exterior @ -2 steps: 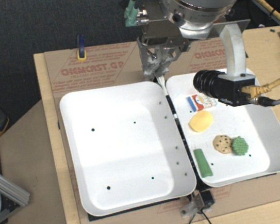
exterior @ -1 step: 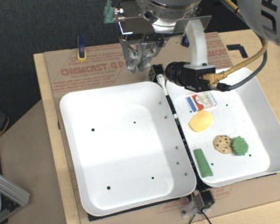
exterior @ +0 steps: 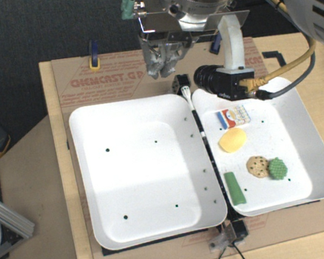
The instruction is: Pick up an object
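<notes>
The right bin (exterior: 307,134) holds a small red, white and blue box (exterior: 233,116), a yellow rounded piece (exterior: 233,141), a brown cookie (exterior: 256,166), a green bumpy piece (exterior: 277,168) and a green bar (exterior: 235,188). My gripper (exterior: 162,65) hangs high above the back edge of the bench, over the cardboard behind the left bin (exterior: 95,166). It is well away from all the objects, and nothing shows between its fingers.
The bins sit on a cardboard sheet (exterior: 106,77) with a blue and yellow clip (exterior: 95,58) at its back edge. A black camera unit (exterior: 221,81) on a white bracket, with a tan cable (exterior: 288,65), juts over the right bin's back corner.
</notes>
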`<control>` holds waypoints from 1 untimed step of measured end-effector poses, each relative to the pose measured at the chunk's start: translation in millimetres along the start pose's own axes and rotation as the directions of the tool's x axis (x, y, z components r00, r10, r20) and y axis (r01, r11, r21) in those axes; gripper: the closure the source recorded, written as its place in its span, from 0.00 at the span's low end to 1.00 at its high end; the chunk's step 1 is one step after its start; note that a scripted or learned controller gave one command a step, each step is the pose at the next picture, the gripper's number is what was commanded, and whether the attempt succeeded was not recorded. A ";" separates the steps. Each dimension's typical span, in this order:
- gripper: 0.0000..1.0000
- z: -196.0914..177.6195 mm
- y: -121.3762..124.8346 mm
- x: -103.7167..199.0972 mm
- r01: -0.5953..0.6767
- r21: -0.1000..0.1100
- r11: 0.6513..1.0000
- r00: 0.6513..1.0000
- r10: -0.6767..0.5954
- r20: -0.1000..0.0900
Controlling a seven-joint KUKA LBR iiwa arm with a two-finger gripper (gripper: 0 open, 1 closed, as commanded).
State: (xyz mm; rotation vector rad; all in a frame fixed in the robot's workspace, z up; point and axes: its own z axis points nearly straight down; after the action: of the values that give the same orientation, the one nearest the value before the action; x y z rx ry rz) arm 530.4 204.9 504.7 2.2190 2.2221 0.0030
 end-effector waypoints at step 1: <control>1.00 -10.3 0.4 0.7 0.001 -0.003 1.000 1.000 -0.001 -0.001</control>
State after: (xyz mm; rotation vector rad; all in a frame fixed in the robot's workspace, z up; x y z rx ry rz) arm 530.8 205.6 515.0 2.2167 2.2221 0.0067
